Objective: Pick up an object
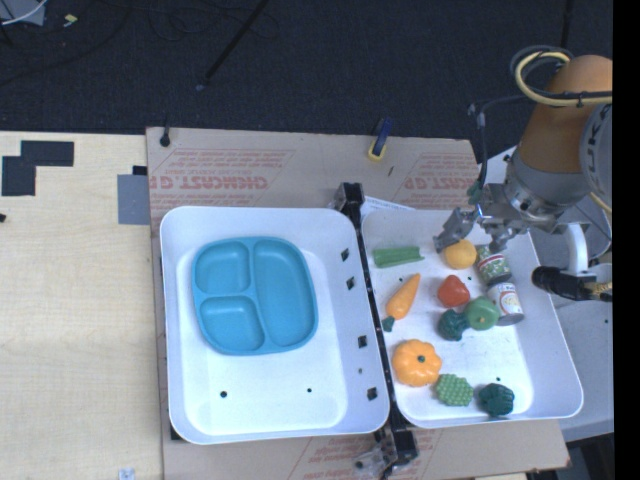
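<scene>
The right bin point(545, 383) holds several toy foods: a green bean pod point(397, 256), an orange carrot point(403, 296), a yellow lemon point(459, 255), a red pepper point(453, 291), a green apple point(482, 313), two small cans point(493, 266) point(508, 303), an orange pumpkin point(416, 361), a light green corn piece point(453, 390) and dark broccoli point(495, 399). My gripper point(476, 226) hangs over the bin's far right part, just above the lemon. Its fingers point(452, 230) look spread, with nothing between them.
The left bin point(190, 398) carries a blue three-compartment plate point(254, 294). A black divider point(362, 298) separates the bins. A blue and yellow clip point(379, 139) lies on the cardboard behind. The arm point(565, 128) rises at the right.
</scene>
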Action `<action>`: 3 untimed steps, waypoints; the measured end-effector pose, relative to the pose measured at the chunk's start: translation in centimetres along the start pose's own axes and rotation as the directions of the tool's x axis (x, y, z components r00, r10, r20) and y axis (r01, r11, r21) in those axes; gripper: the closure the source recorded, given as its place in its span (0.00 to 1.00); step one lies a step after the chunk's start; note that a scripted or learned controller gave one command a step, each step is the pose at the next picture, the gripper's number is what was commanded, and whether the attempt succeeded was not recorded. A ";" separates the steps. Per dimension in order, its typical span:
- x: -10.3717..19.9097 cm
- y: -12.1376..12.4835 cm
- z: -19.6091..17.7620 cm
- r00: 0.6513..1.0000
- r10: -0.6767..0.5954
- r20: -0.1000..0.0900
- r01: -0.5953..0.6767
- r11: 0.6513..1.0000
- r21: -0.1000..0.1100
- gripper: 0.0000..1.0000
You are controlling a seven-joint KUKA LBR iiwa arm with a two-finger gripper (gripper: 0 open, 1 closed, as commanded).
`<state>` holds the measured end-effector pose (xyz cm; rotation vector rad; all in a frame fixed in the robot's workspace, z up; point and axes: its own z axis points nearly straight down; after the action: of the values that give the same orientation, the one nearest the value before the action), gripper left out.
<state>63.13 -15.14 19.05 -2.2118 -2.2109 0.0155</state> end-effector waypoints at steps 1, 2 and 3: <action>0.0 0.3 -0.9 1.000 -0.002 0.002 0.002 1.000 -0.014 0.00; 0.0 1.1 5.1 1.000 -0.004 0.003 0.004 1.000 -0.012 0.00; 0.2 1.1 10.5 1.000 -0.005 0.002 0.005 1.000 -0.010 0.00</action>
<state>64.02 -14.88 8.51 -2.2116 -2.2226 0.0067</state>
